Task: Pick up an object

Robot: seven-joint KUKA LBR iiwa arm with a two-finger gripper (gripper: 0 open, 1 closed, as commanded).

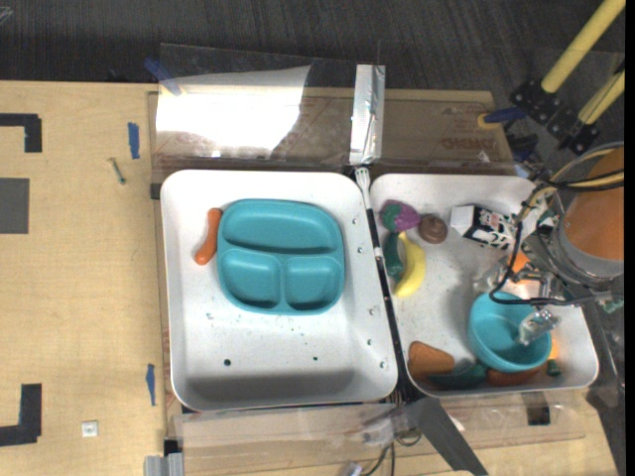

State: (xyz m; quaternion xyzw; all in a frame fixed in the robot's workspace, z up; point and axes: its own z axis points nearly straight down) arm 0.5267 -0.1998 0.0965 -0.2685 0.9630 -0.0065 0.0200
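1. Low in the right bin (pixel 442 296), a teal bowl (pixel 501 330) sits near the front right corner, with the gripper (pixel 536 327) right over its rim.
2. Whether the gripper grasps anything cannot be told.
3. An orange piece (pixel 429 357) lies left of the bowl; a yellow banana (pixel 410 271), a purple item (pixel 401 214) and a brown ball (pixel 433 229) lie toward the back left.
4. A black-and-white carton (pixel 486 224) lies near the back wall.
5. Next door, the left bin (pixel 189 296) carries a teal divided tray (pixel 281 256) with an orange carrot (pixel 209 236) beside it.
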